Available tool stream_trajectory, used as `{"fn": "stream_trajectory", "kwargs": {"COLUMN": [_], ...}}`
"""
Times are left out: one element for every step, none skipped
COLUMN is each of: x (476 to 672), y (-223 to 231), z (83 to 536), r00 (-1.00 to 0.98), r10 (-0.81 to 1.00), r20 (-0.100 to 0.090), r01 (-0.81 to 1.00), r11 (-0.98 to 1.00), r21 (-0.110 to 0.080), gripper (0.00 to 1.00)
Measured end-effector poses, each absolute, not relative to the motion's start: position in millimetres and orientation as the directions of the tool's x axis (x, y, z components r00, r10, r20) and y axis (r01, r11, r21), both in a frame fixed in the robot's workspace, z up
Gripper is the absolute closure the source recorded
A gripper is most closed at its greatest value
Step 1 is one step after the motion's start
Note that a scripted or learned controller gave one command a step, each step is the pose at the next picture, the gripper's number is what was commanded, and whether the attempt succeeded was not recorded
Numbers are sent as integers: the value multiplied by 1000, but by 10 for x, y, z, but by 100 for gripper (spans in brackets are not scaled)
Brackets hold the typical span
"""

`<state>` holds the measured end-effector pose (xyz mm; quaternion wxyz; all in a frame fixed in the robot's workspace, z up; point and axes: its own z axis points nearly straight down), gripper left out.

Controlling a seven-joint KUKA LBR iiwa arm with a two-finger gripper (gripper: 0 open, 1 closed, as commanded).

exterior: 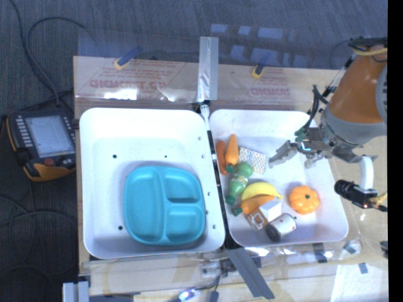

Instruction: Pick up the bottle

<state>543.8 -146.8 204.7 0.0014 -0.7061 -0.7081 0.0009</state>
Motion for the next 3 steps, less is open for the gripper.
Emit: {"fn": "stream_trajectory", "kwargs": {"x": [5438, 5547, 5466], "y": [-1468, -1090, -1181], "z": [2047, 1041, 1583], "r00": [-3, 249, 324], "r10": [1000, 969, 946], "r20": [1, 0, -2], "r01": [1000, 969, 946], "r11": [3, -249, -324], "r21": [-3, -3, -3], "gripper": [0, 0, 0]}}
